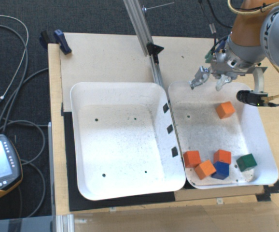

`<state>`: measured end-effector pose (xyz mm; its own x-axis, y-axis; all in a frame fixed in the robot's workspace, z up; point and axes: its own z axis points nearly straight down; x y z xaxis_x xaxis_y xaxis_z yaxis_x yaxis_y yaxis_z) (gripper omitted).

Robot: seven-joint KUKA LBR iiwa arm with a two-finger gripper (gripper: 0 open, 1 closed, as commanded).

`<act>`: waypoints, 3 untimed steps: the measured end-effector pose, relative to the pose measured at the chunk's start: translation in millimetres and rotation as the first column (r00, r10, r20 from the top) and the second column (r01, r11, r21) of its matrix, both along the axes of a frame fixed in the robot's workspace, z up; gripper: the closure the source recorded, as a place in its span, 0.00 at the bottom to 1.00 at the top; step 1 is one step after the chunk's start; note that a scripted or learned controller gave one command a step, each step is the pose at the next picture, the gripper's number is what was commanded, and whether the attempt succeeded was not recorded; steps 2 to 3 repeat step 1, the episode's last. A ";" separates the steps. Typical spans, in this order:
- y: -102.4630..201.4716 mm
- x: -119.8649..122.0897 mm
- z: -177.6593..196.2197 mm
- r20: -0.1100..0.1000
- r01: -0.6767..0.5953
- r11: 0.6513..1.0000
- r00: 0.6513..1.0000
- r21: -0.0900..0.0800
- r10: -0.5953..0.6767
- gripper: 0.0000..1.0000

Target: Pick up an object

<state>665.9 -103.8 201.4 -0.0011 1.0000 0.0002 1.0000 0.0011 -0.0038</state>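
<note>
**rig_op:** Camera view check from my remote seat, biggest stuff first. My arm (262,21) comes in from the right, grey with the orange band above the wrist. Well to the gripper's left sits the left bin (81,100). The right bin (262,129) lies below the gripper and toward the near edge of the bench.

**benchwatcher:** And the gripper itself?

**rig_op:** The gripper (211,80) hangs over the far rim of the right bin. Both fingers are spread apart, with nothing between them.

**benchwatcher:** Where are the blocks?

**rig_op:** One orange block (225,109) sits alone, near the gripper, just below it and slightly right. The others cluster well away from the gripper at the bin's near end: a red-orange block (192,158), another red-orange block (222,156), a lighter orange block (205,168) between and in front of those two, a blue block (221,170) touching it, and a green block (246,162) off to the right.
</note>
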 end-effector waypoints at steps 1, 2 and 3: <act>-53.2 12.3 -25.3 0.004 0.005 1.000 1.000 -0.004 -0.005 0.00; -53.2 12.3 -25.3 0.004 0.005 1.000 1.000 -0.004 -0.005 0.00; -53.2 12.3 -25.3 0.004 0.005 1.000 1.000 -0.004 -0.005 0.00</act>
